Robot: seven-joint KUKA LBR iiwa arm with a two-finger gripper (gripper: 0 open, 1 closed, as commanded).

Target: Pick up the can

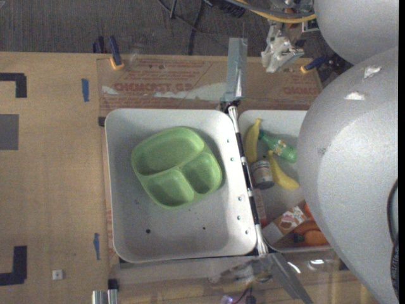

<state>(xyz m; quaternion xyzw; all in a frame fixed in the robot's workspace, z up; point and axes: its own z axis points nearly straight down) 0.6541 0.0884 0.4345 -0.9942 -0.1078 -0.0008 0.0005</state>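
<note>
The can [261, 173] is small, with a grey lid and a dark label. It stands in the right bin [278, 118] close to that bin's left wall, between two yellow bananas [252, 140]. The gripper [280, 50] is pale and hangs high over the bench's back edge, well beyond the can and away from both bins. The arm's big grey body [354, 170] covers most of the right bin.
A green bottle [279, 146] lies just behind the can. A red-and-white box [291, 220] and an orange item [311, 237] sit at the bin's front. The left bin [126, 233] holds a green divided plate [177, 175]. Cables hang near the gripper.
</note>
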